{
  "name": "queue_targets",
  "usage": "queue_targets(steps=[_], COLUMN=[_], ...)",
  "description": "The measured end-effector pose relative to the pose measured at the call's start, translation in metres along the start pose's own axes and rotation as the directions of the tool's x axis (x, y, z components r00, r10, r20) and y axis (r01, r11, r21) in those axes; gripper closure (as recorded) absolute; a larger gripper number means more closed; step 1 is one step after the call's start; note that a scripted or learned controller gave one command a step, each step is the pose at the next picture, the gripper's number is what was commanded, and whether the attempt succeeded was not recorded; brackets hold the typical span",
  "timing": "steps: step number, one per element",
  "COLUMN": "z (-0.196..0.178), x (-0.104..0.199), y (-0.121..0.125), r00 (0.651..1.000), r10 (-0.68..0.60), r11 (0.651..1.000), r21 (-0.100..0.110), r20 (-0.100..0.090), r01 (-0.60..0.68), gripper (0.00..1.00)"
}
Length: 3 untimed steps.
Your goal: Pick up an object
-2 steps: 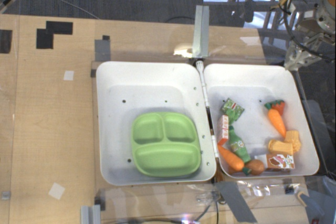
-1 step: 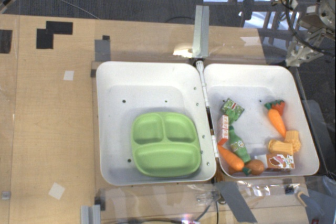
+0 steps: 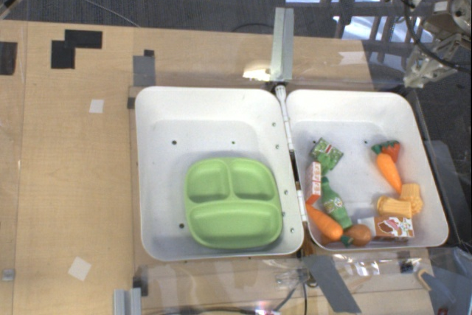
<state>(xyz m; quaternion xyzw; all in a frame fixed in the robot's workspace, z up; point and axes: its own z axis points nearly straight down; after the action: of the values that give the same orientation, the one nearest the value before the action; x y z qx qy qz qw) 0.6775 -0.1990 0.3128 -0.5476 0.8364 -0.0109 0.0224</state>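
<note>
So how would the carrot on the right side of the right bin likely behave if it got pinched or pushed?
The carrot looks like smooth toy plastic, so probably stiff, light and a bit slippery. Its tapered, rounded body may roll or pivot if nudged. It lies apart from the yellow blocks, so a push should move it alone.

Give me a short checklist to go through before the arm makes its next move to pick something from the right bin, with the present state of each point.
1. Objects to pick lie in the right bin: ok. They are toy foods near its front.
2. A target stands free: ok. The toy carrot at the right side has bare floor on its left.
3. Front cluster is easy to grasp: not ok. A second carrot, a green bottle and a brown egg-like item lie touching.
4. Tool state: cannot tell. The arm's end is at the upper right, beyond the bin.
5. Left bin content out of the way: ok. The green divided plate sits inside it.
</note>
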Motion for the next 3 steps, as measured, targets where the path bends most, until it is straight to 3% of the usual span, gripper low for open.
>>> queue_targets(steps=[3], z=[-0.042], x=[-0.005], y=[-0.006], r00=[1.000], r10=[0.015], r11=[0.999], r21=[0.031], r20=[0.020], r01=[-0.016], gripper=[1.00])
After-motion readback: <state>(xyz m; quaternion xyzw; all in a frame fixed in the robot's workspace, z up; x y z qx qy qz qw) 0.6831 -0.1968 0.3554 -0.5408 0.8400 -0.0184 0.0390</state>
